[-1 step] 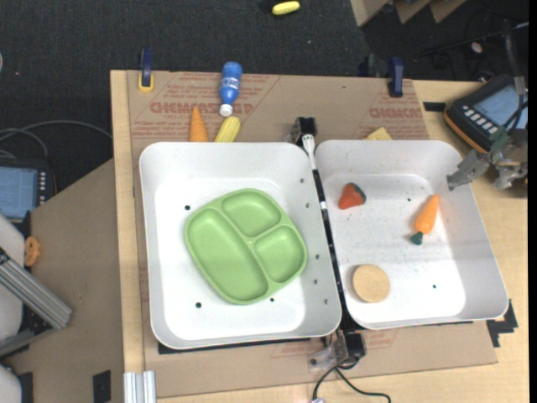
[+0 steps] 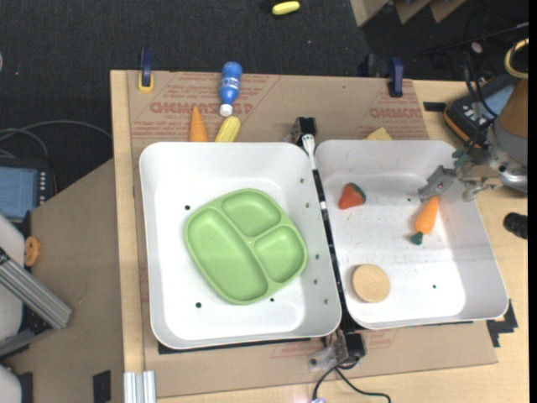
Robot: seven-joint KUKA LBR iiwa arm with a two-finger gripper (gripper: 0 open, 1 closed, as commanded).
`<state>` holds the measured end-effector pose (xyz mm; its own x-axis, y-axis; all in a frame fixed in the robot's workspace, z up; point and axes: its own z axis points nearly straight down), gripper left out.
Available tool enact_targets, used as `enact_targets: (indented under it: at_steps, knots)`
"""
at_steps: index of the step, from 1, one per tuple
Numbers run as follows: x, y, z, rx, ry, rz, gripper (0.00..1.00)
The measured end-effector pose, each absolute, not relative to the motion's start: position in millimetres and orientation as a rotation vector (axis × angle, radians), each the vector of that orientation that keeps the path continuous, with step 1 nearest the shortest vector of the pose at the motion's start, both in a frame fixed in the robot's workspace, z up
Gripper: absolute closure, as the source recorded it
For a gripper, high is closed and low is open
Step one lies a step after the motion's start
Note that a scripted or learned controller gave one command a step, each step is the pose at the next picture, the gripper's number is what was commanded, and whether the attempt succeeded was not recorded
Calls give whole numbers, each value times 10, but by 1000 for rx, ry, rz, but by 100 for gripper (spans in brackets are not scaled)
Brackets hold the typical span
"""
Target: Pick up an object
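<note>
Small orange plastic carrot with green tip (image 2: 425, 218) lies just below the grey two-finger gripper (image 2: 433, 186); jaws apart, nothing between them.

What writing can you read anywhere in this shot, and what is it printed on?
Red mirrored lettering on the cardboard sheet behind both bins, printed twice: too blurred to read for certain.
Label on the blue and white bottle: too small to read.
No other text is visible.
</note>
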<state>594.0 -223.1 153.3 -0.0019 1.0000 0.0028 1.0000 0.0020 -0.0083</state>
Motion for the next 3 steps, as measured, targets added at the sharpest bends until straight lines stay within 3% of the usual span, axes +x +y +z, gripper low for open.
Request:
enact_targets:
  at_steps: [1, 2, 3]
  knots:
    - [5660, -2180, 820, -2208, -2218, -10, 0]
    - [5665, -2218, 953, -2218, -2224, -3, 100]
    - [6628, -1832, 861, -2203, -2202, 43, 100]
